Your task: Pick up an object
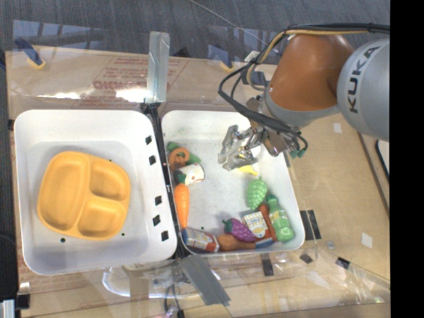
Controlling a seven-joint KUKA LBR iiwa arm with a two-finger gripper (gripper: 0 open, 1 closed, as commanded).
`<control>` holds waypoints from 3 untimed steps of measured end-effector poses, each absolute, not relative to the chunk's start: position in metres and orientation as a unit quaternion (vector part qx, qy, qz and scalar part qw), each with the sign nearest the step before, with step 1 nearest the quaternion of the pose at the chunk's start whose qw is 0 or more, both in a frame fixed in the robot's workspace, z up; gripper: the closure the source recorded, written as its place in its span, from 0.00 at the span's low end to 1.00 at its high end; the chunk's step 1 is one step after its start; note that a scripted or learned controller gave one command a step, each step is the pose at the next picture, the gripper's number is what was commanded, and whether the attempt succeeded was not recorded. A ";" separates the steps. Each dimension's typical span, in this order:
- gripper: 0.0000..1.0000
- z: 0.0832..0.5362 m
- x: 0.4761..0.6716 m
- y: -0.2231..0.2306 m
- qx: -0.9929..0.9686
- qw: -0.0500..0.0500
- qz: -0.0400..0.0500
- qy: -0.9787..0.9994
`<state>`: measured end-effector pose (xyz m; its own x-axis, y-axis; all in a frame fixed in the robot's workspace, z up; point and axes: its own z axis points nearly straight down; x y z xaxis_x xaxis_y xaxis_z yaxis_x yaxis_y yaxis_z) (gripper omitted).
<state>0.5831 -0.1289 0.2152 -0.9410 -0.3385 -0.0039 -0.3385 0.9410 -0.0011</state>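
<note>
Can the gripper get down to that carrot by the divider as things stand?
Probably yes: the carrot lies uncovered along the right bin's left wall, with the gripper above the same bin. The wall may crowd one finger.

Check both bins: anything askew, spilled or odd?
Nothing spilled or damaged. The toy food is heaped along the right bin's left and lower edges, with the carrot against the divider. The yellow divided plate sits flat in the left bin.
</note>
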 end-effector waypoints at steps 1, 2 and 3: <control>1.00 0.234 0.647 -0.121 -0.284 0.000 0.001 0.959; 1.00 0.215 0.651 -0.051 -0.241 -0.003 0.002 0.970; 1.00 0.243 0.657 -0.040 -0.216 0.000 0.000 0.976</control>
